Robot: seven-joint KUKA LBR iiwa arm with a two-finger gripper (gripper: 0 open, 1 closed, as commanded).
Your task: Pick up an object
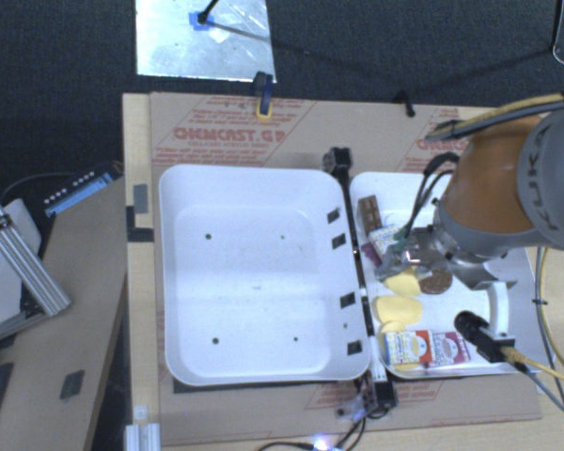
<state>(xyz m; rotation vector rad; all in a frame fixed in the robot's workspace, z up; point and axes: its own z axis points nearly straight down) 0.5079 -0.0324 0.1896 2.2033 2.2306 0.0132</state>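
Note:
My gripper [406, 257] hangs low over the middle of the right bin [513, 267], under the grey arm with its orange band. Just below it lie two yellow pieces [400, 299], one above the other. A brown round thing [436, 281] sits right beside the gripper, on its right. A small pale packet with green print [384, 241] lies at its upper left. Farther up is a dark brown bar [368, 213]. A red and white carton [423, 349] lies flat along the bin's front edge. The arm hides the bin's right half.
The left bin [254, 271] stands beside the right one, with a row of black clips [343, 242] along the shared wall. Both rest on a cardboard sheet [230, 130]. A shiny plate [205, 24] lies on the dark floor behind.

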